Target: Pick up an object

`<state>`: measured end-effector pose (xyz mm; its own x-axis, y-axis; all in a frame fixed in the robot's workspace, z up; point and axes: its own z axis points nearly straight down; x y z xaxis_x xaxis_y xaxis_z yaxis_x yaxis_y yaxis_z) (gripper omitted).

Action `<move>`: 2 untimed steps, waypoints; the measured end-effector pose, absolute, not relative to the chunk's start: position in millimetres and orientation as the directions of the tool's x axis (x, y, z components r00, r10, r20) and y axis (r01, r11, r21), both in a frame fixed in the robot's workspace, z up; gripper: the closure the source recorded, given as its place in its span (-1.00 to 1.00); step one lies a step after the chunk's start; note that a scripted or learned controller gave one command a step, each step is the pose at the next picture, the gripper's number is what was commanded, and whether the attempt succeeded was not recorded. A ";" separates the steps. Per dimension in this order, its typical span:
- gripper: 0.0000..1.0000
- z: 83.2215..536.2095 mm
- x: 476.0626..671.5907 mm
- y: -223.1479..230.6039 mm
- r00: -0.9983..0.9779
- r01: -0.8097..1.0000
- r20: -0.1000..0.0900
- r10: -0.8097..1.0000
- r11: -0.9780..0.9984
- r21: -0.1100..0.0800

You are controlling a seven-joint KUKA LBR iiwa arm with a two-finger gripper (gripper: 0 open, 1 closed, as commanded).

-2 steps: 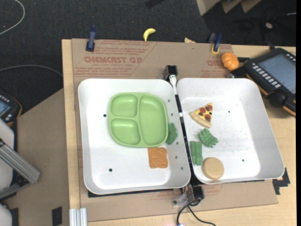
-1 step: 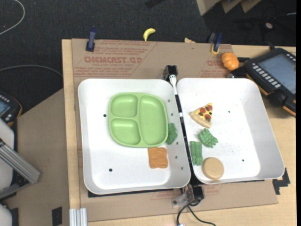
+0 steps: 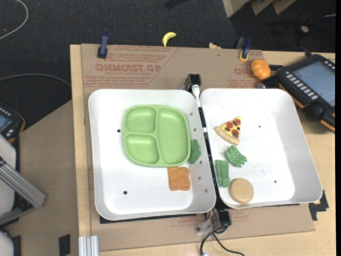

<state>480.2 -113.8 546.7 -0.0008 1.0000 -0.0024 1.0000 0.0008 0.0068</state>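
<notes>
The left bin (image 3: 106,143) holds a green divided plate (image 3: 157,135), an orange-brown toast-like piece (image 3: 179,178) below the plate, and a small green leafy piece (image 3: 194,151) at the plate's right edge. In the right bin (image 3: 282,137) lie a pizza slice (image 3: 230,130), a green leafy piece (image 3: 235,157), a green pod-shaped piece (image 3: 221,173) and a tan round bun (image 3: 241,190).
A black and grey control pendant (image 3: 311,84) lies at the bench's right edge, with a small orange object (image 3: 260,69) next to it. A yellow banana shape (image 3: 168,37) sits beyond the board's far edge. Blue clamps (image 3: 103,44) hold the cardboard.
</notes>
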 end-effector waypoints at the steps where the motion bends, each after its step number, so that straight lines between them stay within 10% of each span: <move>1: 1.00 557.4 480.9 -113.9 -0.001 1.000 -0.004 1.000 0.001 0.011; 2: 1.00 568.2 481.6 -113.9 -0.001 1.000 -0.006 1.000 0.002 0.015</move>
<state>481.6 -113.9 568.2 -0.0015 1.0000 -0.0055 0.9999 0.0015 0.0152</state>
